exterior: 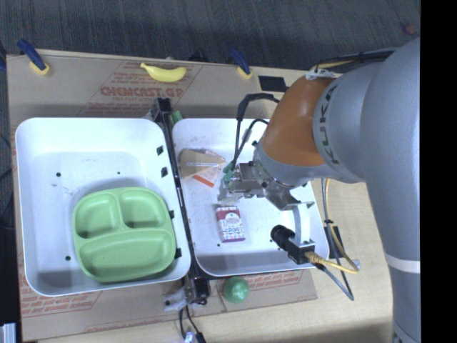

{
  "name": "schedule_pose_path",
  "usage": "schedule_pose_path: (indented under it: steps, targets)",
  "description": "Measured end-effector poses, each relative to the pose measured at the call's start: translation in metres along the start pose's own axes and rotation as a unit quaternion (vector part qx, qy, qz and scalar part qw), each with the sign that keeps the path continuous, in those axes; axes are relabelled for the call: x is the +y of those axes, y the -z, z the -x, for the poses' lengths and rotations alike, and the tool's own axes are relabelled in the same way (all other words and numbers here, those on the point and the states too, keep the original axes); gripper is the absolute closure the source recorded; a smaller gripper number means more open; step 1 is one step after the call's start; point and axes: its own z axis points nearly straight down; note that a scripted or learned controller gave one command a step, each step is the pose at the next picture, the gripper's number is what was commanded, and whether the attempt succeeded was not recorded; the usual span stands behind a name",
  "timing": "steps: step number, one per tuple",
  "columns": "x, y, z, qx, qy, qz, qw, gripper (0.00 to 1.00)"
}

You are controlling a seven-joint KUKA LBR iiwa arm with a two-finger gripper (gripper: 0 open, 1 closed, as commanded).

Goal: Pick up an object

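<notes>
Camera view. Task status: the pick is not complete as far as can be judged. The arm [343,127] reaches in from the right and is positioned low over the right bin [207,261]. The tool [239,181] sits above the bin's middle, just beside a small red-and-white packet [229,223] lying flat on the bin floor. Whether the tool is wide, narrow or holding anything cannot be told; the wrist hides it. No item is seen lifted clear of the bin, so grasp and lift appear to remain.

Container contents:
- Right bin: the red-and-white packet near the centre; a clear wrapper with orange contents [198,163] toward the far left corner, partly under the tool's edge.
- Left bin [43,141]: a green divided tray [125,232] resting in the near half.

Outside the bins, on the worktop [285,288]: a yellow banana [164,71] at the far edge and a green ball [235,289] at the near edge.
</notes>
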Motion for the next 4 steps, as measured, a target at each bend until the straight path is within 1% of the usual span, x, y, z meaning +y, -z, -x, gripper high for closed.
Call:
schedule_pose_path:
  steps: [1,2,3,4]
  targets:
    - [-0.002,-0.052,0.066,-0.001,0.0,-0.002,1.0,1.0]
    - [-0.032,0.021,0.149,-0.002,-0.001,0.001,1.0,1.0]
    - [0.016,0.074,0.117,-0.001,0.0,0.002,1.0,1.0]
    - [-0.028,0.014,0.142,0.0,0.0,-0.001,1.0,1.0]
